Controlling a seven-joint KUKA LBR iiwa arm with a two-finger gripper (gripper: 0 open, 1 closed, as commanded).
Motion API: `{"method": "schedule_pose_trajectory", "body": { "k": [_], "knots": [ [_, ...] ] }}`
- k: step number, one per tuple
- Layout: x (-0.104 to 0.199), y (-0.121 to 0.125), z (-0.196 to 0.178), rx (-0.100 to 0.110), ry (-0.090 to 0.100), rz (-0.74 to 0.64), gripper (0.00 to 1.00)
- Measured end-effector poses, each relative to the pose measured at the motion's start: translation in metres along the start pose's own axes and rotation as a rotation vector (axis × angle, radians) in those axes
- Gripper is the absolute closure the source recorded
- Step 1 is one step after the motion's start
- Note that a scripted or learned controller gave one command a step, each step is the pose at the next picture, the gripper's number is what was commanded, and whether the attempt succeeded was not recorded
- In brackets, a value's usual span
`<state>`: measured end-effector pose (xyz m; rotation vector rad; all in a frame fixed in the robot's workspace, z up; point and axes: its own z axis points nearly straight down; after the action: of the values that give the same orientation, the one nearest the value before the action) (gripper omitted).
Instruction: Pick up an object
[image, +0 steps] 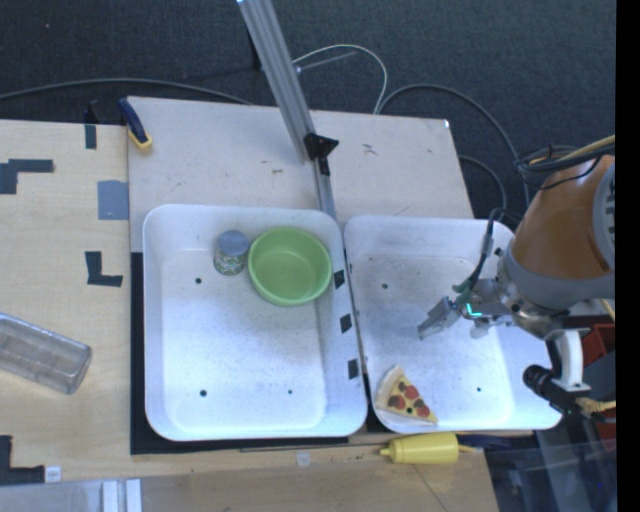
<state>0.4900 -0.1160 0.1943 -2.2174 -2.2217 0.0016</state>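
No pick yet: I see the end effector (437, 322) over the right shallow white plastic bin (500, 415), nothing between its fingers.

Fingers look slightly spread, tips pointing toward 8 o'clock above bare speckled bin floor. Nearest candidate: the flat triangular toy pizza slice with red dots (405, 395), at about 7 o'clock from the tips, near but apart, by the bin's front-left corner. The left white bin (160, 330) holds the round green plastic bowl (290, 265), smooth and glossy, touching the small grey-lidded can (231, 252) at its 9 o'clock. The yellow plastic squeeze bottle (420, 449) lies on the wooden tabletop (60, 230). Approach, grasp and lift all remain.
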Motion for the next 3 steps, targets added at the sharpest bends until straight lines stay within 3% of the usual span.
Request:
{"method": "schedule_pose_trajectory", "body": {
  "k": [2,3],
  "knots": [
    [0.01,0.001,0.102,0.001,-0.001,0.001,0.0],
    [0.011,0.001,0.092,0.003,0.002,-0.001,1.0]
  ]
}}
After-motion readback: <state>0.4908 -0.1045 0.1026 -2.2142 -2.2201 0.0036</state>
